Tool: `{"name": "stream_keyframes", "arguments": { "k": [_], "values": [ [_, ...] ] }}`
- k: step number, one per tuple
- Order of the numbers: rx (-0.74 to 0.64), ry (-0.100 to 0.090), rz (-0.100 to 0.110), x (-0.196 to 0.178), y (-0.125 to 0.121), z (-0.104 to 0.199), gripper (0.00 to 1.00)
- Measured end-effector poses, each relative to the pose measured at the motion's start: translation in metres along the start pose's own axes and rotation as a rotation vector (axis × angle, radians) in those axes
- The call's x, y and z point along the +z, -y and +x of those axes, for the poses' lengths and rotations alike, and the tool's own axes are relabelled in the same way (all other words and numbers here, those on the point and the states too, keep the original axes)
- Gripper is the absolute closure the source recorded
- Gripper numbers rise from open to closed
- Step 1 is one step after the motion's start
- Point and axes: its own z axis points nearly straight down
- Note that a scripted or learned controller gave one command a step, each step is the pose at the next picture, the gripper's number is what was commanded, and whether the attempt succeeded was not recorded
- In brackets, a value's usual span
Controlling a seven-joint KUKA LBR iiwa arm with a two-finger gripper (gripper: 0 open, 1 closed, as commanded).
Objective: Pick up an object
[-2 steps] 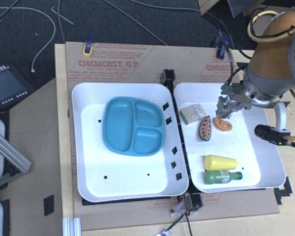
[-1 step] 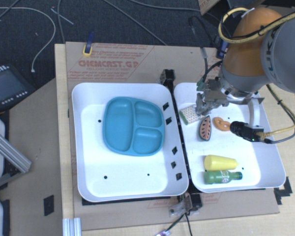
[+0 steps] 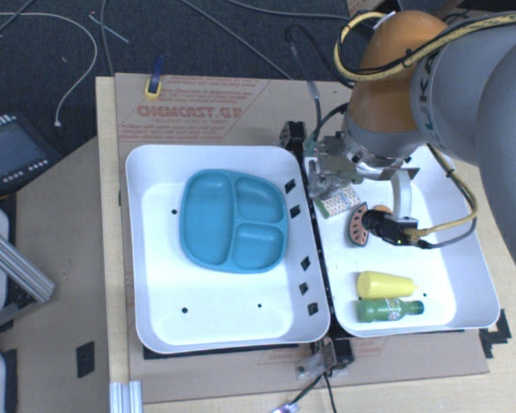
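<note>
The arm's gripper [image 3: 335, 179] hangs low over the upper left corner of the right bin [image 3: 464, 304], just above a small checkered packet [image 3: 340, 202]; whether its jaws are open or closed I cannot tell. A watermelon slice [image 3: 358, 225] lies beside the packet. Near the bin's bottom edge lie a yellow bottle [image 3: 384, 284] and a green bottle [image 3: 390, 309]. In the left bin [image 3: 215, 317] rests a blue divided plate [image 3: 234, 220].

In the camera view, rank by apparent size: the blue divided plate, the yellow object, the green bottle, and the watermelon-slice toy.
1. Blue divided plate, by far the largest.
2. Green bottle and yellow object: they look alike in size, so I won't rank them.
3. Watermelon-slice toy, smallest.
</note>
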Motion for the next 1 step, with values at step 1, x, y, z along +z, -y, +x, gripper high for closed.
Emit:
{"name": "stream_keyframes", "arguments": {
  "k": [1],
  "values": [
    [-0.001,-0.001,-0.002,-0.0150,-0.0040,0.0531,1.00]
  ]
}}
